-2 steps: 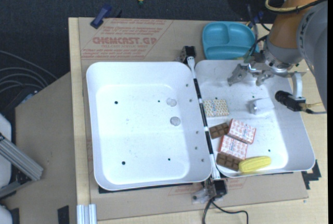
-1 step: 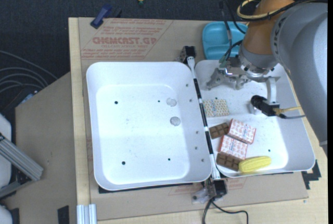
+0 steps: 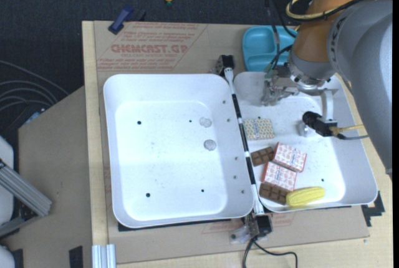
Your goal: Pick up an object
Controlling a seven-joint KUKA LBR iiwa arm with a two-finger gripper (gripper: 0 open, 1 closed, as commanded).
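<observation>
Camera view, my read: gripper low in right bin's far corner; finger spread unclear, can't tell. Near end holds yellow corn, patterned blocks, possibly a cracker. Left bin: two small discs.

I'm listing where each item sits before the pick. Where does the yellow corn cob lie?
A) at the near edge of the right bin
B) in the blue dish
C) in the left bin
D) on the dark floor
A: the corn cob lies at the right bin's near edge, beside the chocolate bar.
</observation>
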